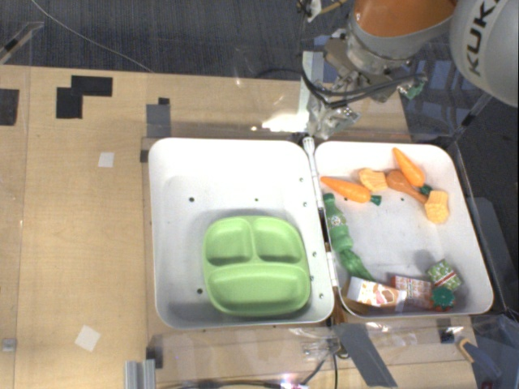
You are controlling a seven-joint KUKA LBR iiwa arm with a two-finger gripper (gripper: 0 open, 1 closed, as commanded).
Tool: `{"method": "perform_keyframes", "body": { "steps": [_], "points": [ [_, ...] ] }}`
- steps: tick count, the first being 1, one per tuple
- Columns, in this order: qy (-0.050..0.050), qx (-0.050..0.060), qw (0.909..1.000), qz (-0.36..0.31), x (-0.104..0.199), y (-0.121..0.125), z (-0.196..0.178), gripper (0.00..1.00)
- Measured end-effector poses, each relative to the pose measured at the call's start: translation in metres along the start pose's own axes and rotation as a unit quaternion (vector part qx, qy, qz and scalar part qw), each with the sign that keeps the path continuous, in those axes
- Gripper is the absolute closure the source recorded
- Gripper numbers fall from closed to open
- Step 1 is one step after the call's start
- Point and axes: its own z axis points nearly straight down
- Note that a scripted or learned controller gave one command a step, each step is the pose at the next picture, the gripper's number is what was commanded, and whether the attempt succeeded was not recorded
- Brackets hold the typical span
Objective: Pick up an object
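Observation:
My gripper [331, 121] hangs above the far rim where the two bins meet, beyond the right bin's [478, 241] back left corner, with nothing seen in it. The right bin holds a carrot [349, 190] near its left side. Another carrot [408, 167], an orange-yellow piece [372, 178] and a yellow chunk [437, 207] sit at the back. A green leafy strip [340, 237] lies along the left wall. At the front are a flat packet [375, 292] and a small green-and-red box [443, 279].
The left bin [178, 185] holds a green divided plate [256, 264] toward its front. The grey and orange arm [397, 14] reaches in over the back right. Metal brackets stand at the bins' corners, and cables trail behind the arm.

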Motion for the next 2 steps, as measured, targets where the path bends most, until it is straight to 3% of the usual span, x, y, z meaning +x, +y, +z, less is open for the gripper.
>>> {"method": "perform_keyframes", "body": {
  "steps": [2],
  "points": [
    [-0.009,0.004,1.0,0.0,-0.005,-0.002,-0.024,1.0]
  ]
}}
